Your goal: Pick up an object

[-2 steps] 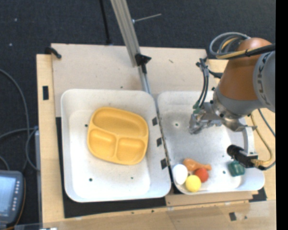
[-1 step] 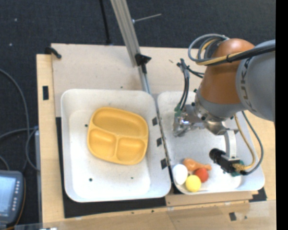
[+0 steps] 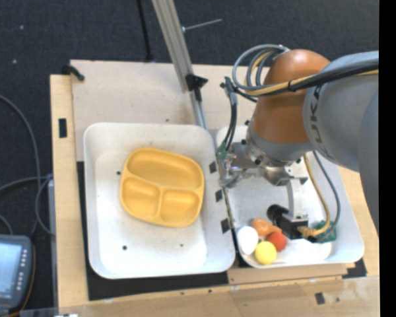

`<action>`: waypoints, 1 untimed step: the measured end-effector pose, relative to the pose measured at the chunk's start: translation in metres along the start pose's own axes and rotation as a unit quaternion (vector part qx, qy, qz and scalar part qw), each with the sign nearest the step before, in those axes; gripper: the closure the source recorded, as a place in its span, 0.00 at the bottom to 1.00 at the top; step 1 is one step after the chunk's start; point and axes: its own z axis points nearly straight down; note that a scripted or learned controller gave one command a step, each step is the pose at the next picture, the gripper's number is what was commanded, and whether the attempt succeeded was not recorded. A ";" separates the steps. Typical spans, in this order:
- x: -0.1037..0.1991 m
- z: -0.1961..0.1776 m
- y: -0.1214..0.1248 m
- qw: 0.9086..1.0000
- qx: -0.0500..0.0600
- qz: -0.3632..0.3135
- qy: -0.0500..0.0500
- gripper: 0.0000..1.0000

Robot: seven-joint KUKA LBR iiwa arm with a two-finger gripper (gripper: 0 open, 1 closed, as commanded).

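Aluminium post (image 3: 175,41) behind bins; grey monitor (image 3: 6,269) lower left.

Colours of the bench scene

Yellow-orange divided tray (image 3: 162,186) in the white left bin (image 3: 102,243); beside the tray, the white right bin (image 3: 346,243) holds a white egg (image 3: 247,239), yellow ball (image 3: 265,253), red ball (image 3: 278,241), orange piece (image 3: 261,226); grey arm (image 3: 346,107), orange band (image 3: 287,98)
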 end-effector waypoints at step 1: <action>0.055 0.013 0.005 1.000 0.001 0.000 -0.001 1.00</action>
